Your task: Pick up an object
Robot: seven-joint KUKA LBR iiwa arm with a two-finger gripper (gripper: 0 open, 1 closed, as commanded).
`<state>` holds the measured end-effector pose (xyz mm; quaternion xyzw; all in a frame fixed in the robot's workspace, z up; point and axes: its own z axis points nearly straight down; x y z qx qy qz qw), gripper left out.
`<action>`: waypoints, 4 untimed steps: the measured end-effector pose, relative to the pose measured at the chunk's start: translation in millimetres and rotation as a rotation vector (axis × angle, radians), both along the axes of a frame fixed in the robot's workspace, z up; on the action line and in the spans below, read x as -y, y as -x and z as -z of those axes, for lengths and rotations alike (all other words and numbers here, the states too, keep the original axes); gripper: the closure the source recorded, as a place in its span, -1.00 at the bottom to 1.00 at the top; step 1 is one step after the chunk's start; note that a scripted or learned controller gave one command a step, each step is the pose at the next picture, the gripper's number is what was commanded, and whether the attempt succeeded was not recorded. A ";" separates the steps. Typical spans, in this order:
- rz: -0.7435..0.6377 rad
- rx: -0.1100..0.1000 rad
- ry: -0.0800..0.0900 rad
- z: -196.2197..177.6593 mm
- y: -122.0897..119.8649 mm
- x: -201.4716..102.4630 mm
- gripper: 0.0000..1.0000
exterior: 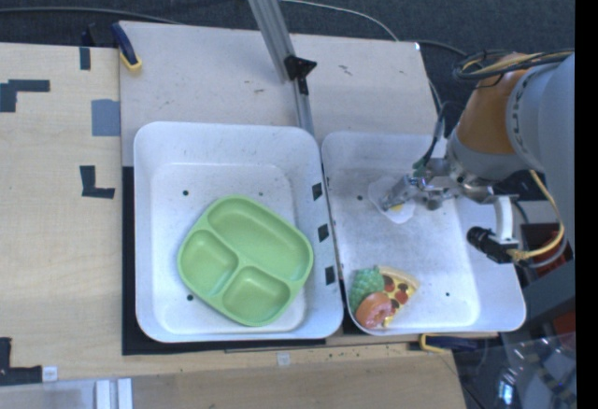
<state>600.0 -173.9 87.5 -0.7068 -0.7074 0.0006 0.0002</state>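
1. Lowest in the frame, at the bottom edge of the right bin (486, 304), lies the toy food cluster (381, 295): a green leafy piece, a red piece and a pizza-like slice, bunched in the bin's lower left corner. I take this for the thing to pick.
2. Left of it, in the lower middle of the frame, the green divided plate (246, 260) rests flat in the left bin (159, 211), with three compartments showing.
3. Higher, at centre right, my gripper (404, 199) hangs low over the upper part of the right bin, above a pale patch on the floor that I cannot identify. Whether my fingers are spread or closed, I cannot tell; nothing is visibly held.
4. I judge the pick is at the approach stage, the food untouched and well apart from me. The next move calls for travelling toward the frame's bottom, centring over the cluster, then descending clear of the bin wall.
5. Farthest, at top centre, a metal rail (266, 10) slants across the bench.
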 end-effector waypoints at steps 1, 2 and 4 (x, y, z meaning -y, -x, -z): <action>-0.002 0.001 0.000 -12.1 -0.7 -0.8 1.00; -0.001 0.006 0.001 -73.4 -7.9 -4.7 1.00; -0.001 0.002 0.000 -154.5 -9.6 0.6 1.00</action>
